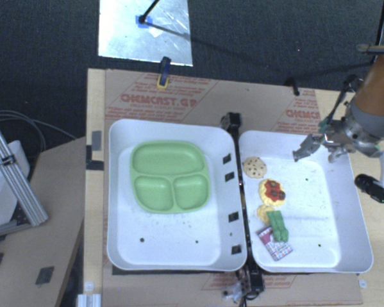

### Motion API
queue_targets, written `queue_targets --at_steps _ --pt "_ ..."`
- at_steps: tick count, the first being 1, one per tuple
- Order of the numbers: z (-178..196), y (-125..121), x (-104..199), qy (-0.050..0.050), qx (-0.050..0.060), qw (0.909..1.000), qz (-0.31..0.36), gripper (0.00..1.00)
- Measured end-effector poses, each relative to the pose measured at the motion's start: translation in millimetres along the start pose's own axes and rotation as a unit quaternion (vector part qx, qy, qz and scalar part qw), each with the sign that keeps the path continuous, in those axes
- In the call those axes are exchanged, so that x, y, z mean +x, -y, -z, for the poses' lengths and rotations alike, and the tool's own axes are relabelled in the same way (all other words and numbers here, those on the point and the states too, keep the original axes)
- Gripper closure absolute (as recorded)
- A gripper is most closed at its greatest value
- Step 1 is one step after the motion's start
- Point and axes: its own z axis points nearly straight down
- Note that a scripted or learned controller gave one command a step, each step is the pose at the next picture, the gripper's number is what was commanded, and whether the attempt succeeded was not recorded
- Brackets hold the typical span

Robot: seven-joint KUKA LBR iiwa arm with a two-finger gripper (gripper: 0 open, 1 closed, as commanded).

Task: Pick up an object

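The table point(61, 194) is a pale tan surface, and a large sheet of brown cardboard point(201, 95) printed with red lettering lies flat on it, covering most of its middle. Two shallow white bins rest on the cardboard side by side, their inner edges touching along a line of black clips point(232, 177). The left bin point(117, 178) sits nearer the table's bare left part; the right bin point(352, 222) reaches close to the cardboard's right edge. A small yellow and dark clamp point(163, 73) sits at the cardboard's far edge. Beyond it, a shiny silver sheet point(146, 25) lies on dark carpet point(43, 52).
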Motion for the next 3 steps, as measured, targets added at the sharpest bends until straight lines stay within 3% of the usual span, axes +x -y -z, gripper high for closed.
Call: queue_targets --at_steps 3 --pt "0.0 0.0 0.0 0.0 0.0 1.0 0.0 0.0"
